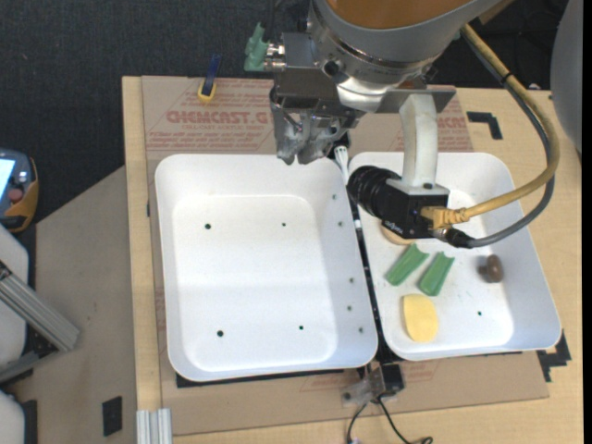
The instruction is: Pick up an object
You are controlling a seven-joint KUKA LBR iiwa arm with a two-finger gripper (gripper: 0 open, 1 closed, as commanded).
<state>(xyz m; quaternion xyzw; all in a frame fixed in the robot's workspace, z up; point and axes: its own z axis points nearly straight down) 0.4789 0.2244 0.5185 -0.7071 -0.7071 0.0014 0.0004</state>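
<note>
Hovering over the top edge of the left bin (185,248), the gripper (305,146) is seen near the seam between the two bins; nothing is seen between its fingers, and whether they are spread or closed cannot be told from this angle. Candidate objects are all kept in the right bin (532,289): two green blocks (419,269) lying side by side and tilted, a yellow piece (420,318) just below them, a small brown lump (493,268) off to the right. A black cylinder (393,206) with a yellow cable (499,197) is carried on the arm above the right bin, partly covering its upper part. A pick is judged not yet started; the gripper is well apart from the objects. Both bins are set on a cardboard sheet (231,109) with red print; a small blue-and-yellow clip (209,80) is placed at its top edge; dark floor is seen around the bench.
</note>
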